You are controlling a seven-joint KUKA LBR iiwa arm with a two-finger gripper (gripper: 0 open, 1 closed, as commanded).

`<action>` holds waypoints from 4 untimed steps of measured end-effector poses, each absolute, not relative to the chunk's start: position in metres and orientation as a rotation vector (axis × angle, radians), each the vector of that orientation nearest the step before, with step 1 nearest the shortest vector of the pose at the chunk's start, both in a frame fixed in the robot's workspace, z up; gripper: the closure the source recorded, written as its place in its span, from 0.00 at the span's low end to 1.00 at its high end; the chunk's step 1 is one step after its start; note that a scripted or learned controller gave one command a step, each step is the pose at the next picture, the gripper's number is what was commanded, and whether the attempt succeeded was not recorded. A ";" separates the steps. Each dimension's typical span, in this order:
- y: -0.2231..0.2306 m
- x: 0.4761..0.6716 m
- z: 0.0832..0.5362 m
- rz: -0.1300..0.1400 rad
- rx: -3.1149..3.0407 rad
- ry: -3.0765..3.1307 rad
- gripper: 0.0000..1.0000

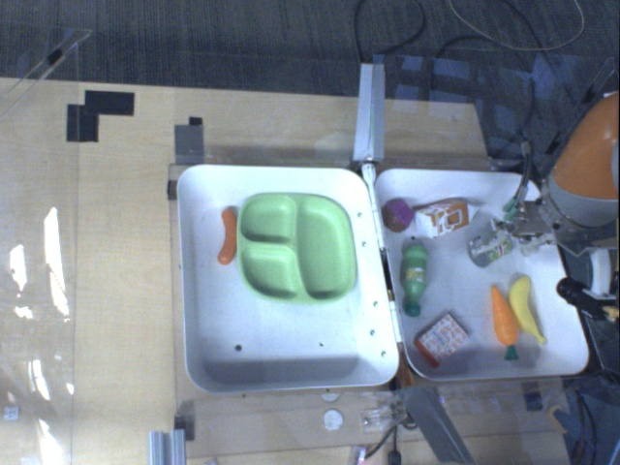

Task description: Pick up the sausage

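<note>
The sausage (pixel 228 235), orange-red and slim, lies lengthwise in the left bin (pixel 281 366), just left of a green divided plate (pixel 296 246). My gripper (pixel 511 227) is far from it, over the upper right part of the right bin (pixel 572 356). It hangs beside a small silver and green can (pixel 489 248). The arm's orange band (pixel 593 148) sits above the wrist at the right edge.
The right bin holds a purple item (pixel 397 214), a small orange and white carton (pixel 444 217), a green bottle (pixel 414 277), a carrot (pixel 503 318), a banana (pixel 526 308) and a red patterned box (pixel 442 337). A metal divider (pixel 369 114) stands between the bins at the back.
</note>
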State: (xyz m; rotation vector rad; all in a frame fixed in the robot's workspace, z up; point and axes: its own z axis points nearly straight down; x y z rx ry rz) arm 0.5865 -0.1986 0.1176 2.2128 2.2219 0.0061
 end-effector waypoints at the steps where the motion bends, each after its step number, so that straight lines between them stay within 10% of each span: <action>1: -0.151 0.608 0.088 0.009 2.113 2.316 0.00; 3: -0.145 0.640 0.088 0.006 1.860 2.522 0.00; 4: -0.191 0.589 0.088 0.008 2.190 2.241 0.00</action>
